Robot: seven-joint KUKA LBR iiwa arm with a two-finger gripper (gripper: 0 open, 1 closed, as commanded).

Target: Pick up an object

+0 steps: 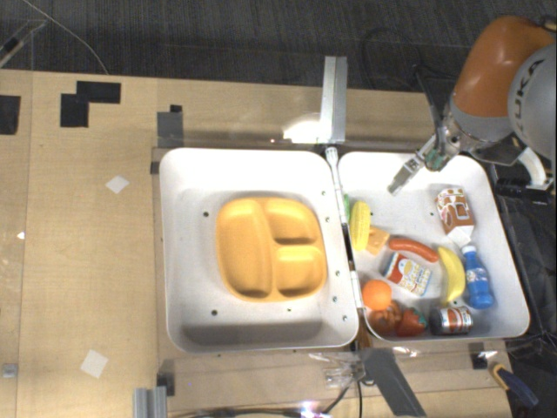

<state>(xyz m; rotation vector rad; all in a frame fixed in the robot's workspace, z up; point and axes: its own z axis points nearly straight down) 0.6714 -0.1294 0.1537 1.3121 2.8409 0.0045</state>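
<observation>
My gripper hangs over the far left part of the right bin, above bare white floor, with nothing seen in it. Below it lie a yellow corn cob with a green piece beside it, a red sausage, a juice carton, a banana, a blue bottle, an orange, a dark red fruit and a can. A brown and white packet lies to the gripper's right.
The left bin holds a yellow divided tray in its middle. A metal post stands at the far end of the wall between the bins. The arm's orange band is at the upper right.
</observation>
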